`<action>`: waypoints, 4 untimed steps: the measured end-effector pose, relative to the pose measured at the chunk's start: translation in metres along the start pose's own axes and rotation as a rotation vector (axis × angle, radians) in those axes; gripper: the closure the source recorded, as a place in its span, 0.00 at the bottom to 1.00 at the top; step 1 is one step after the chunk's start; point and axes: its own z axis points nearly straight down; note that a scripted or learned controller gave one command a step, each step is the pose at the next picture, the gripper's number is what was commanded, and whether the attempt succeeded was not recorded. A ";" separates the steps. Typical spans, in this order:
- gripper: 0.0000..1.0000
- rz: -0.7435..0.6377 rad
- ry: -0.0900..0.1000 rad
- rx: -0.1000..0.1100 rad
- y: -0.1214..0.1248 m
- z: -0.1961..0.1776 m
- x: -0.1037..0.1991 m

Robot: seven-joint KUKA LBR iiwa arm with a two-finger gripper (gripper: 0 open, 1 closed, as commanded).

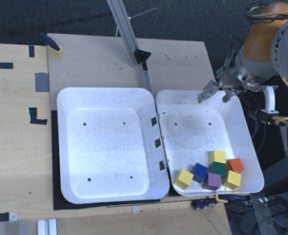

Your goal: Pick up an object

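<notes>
Nearby, blocks (211,171) cluster well apart from the open hand (216,94).

- I can read no text, label, brand or number anywhere here.
- I see only plain dark tape marks (35,115) on the bench (16,151).

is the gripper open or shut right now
Open. The gripper hangs over the right bin's far rim, its two fingers spread apart with nothing between them.
</notes>
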 end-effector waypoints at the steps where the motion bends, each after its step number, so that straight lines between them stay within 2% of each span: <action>1: 0.00 0.000 -0.001 0.001 0.000 0.000 0.000; 2: 0.00 0.001 0.000 0.005 -0.009 0.048 -0.002; 3: 0.00 0.001 0.000 0.005 -0.005 0.097 -0.008; 4: 0.00 0.001 0.000 0.004 -0.006 0.123 -0.007</action>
